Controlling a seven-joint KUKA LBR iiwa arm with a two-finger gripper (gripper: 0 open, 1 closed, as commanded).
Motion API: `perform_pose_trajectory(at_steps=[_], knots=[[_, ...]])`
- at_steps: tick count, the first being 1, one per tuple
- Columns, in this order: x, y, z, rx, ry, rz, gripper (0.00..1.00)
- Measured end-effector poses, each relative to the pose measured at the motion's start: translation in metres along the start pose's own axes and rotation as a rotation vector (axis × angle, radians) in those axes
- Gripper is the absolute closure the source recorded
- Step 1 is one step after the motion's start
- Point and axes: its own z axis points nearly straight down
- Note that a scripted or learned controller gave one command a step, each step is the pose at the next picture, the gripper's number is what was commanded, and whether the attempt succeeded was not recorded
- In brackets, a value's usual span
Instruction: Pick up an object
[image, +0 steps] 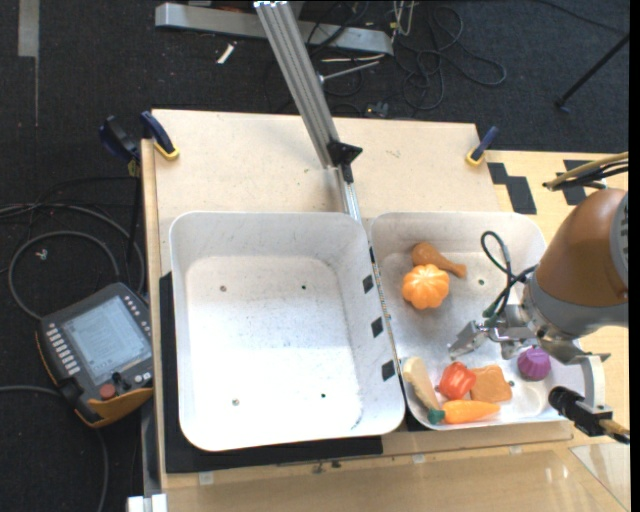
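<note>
- A pale wooden desk (260, 160) seen from above at a slant, with dark floor around it.
- Two shallow white bins sit on it side by side, edges touching: the left bin (265, 330) and the right bin (395, 235).
- A black mat (168, 400) shows under the left bin's left and front edges.
- Yellow-tipped clamps grip the far corners: one left (160, 138), one right (481, 146).
</note>
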Motion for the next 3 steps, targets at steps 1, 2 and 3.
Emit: perform_pose_trajectory(at_steps=[1,2,3], knots=[[0.0,0.001,0.03,-0.006,-0.002,-0.001,0.0],[0.001,0.002,0.019,-0.008,-0.001,-0.001,1.0],[0.005,0.01,-0.028,-0.01,-0.002,-0.005,1.0]])
